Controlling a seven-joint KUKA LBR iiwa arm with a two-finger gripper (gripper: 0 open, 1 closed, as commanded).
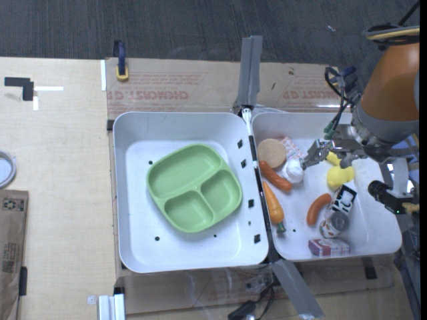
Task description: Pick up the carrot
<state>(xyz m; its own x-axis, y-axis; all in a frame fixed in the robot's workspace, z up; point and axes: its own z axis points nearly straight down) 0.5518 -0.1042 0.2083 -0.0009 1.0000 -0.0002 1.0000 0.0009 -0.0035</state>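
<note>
Carrot is lying at the left wall of the right bin, just beside the bin's divider, as you are seeing. Gripper is hovering up and right of the carrot; its fingers are standing slightly apart and are holding nothing.

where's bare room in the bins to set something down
Free: the left white bin's floor around the green divided plate, widest along its left and front walls. Crowded: the right white bin, with the orange carrot, sausages and packets bunched under the claw.
</note>
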